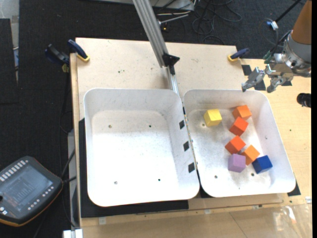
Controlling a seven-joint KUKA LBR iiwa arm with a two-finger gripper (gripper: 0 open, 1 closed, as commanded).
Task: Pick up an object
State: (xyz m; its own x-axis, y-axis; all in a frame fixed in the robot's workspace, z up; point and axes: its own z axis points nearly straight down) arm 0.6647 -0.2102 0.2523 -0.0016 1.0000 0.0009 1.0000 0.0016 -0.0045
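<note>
The right bin (277, 133) holds several small blocks: a yellow one (213, 117), orange ones (242, 112) (238, 126) (235, 145) (251, 153), a purple one (237, 162) and a blue one (262, 164). My gripper (261, 82) hangs above the bin's far right corner, well clear of the blocks. Its two fingers stand apart, open, with nothing between them.
The left bin (99, 103) lies beside the right one. A slanted metal pole (151, 26) reaches down to the bins' shared far edge. Blue-and-yellow clamps (78, 51) (238, 54) sit at the board's far corners. A teach pendant (25, 190) rests at lower left.
</note>
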